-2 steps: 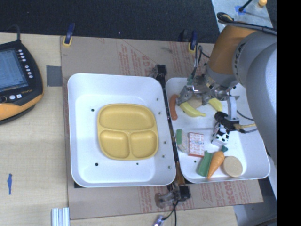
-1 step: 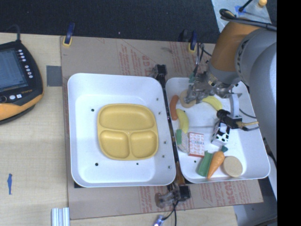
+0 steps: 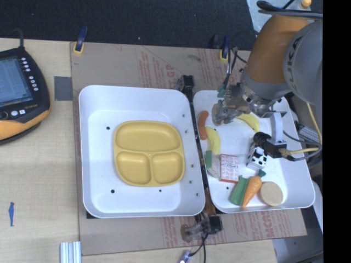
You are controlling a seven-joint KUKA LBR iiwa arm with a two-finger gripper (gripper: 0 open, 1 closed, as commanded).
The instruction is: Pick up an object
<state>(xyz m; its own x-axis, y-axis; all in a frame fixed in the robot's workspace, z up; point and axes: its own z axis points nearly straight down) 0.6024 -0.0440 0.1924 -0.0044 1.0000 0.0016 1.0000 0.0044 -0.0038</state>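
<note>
Tool (image 3: 224, 114) sits low in the right bin (image 3: 299, 193), at its upper left corner, above the banana (image 3: 213, 140); I cannot tell its state. I would centre over the banana, descend straight, clear of the sausage (image 3: 202, 124).

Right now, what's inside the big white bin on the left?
Inside the left white bin sits one yellow tray with three hollow sections. Nothing lies in those sections. Whatever might be underneath the tray is covered, so that can't be seen.
</note>
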